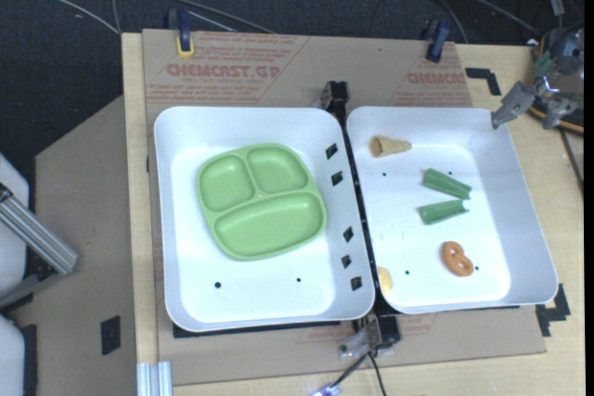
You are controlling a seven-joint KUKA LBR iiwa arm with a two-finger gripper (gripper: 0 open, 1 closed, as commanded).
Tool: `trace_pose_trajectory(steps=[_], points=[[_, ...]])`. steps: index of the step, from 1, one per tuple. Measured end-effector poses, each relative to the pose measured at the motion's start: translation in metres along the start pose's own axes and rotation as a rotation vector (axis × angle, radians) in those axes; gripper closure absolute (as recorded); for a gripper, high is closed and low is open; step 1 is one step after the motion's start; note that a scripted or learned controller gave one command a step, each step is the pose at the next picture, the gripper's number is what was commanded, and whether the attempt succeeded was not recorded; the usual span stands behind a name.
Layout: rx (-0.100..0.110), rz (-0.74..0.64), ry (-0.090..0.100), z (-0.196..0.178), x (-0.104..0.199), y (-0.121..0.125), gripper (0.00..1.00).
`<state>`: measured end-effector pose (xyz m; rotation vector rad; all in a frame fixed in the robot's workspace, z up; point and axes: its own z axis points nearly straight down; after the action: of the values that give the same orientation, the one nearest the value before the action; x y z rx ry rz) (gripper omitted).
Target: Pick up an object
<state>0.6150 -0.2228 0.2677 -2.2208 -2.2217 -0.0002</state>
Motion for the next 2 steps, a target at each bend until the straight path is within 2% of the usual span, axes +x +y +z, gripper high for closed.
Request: trace_pose_trajectory(steps=[1, 2], points=[[0.005, -0.001, 0.002, 0.057, 0.009, -0.001, 0.0], [0.003, 0.0, 0.001, 0.1, 0.006, 0.002, 0.0]])
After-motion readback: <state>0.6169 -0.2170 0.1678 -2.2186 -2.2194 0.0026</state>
